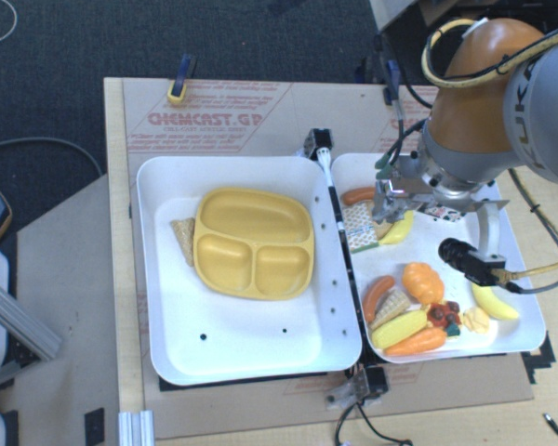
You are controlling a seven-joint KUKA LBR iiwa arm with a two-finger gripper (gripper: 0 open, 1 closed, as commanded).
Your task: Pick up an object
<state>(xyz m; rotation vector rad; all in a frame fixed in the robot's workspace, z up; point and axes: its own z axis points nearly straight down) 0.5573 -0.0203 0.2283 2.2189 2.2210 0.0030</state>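
Camera view showed the gripper [388, 210] low in the right bin [525, 319], at about ten o'clock of that bin's floor, with the grey arm [488, 100] and its orange band reaching in from three o'clock. Whether the claw stood open or closed could not be told; the wrist hid most of it. Touching or just beside the tip lay a small yellow piece [397, 229], the likeliest thing to be picked, with a patterned packet [357, 227] at its nine o'clock and a red sausage [358, 195] at eleven.

Several things could have gone wrong from there, in my judgement. The yellow piece looked smooth and rounded, so it might have squirted out sideways as the claw came together. The packet lay so near that it might have been caught along with it, or instead of it. The divider wall between the bins [333, 221] stood close at nine o'clock, leaving little room on that side. A black cable [470, 260] hung across the bin at four o'clock and might have dragged toys as the arm lifted.

Toward six o'clock sat a heap of toy food: an orange fruit [422, 282], a corn cob [398, 328], a carrot [415, 343] and a banana [495, 302]. The left bin [167, 249] held a yellow divided plate [253, 242]. Both bins rested on a cardboard-covered bench [214, 114], with dark floor [121, 17] beyond at twelve o'clock.
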